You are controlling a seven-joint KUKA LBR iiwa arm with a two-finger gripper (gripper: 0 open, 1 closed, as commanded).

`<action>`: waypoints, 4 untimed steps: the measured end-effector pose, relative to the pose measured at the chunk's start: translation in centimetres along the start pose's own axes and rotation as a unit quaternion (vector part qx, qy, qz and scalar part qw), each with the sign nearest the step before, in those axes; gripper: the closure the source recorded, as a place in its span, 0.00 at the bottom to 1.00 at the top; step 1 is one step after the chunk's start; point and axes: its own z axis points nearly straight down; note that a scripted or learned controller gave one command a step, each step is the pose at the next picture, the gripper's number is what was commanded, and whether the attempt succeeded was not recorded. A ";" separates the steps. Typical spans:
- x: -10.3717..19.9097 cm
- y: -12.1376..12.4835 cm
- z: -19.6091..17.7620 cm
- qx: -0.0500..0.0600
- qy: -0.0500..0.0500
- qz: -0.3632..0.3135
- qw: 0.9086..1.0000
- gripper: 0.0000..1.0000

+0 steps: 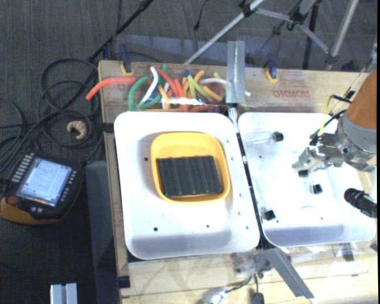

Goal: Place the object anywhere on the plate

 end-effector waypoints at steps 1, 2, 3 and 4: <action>5.4 -5.3 0.4 0.001 0.002 -0.038 0.999 1.00; 12.5 -6.1 1.7 0.000 0.002 -0.152 0.988 1.00; 17.7 -0.4 1.2 -0.001 0.001 -0.269 0.963 1.00; 17.7 -0.4 1.2 -0.001 0.002 -0.269 0.963 0.00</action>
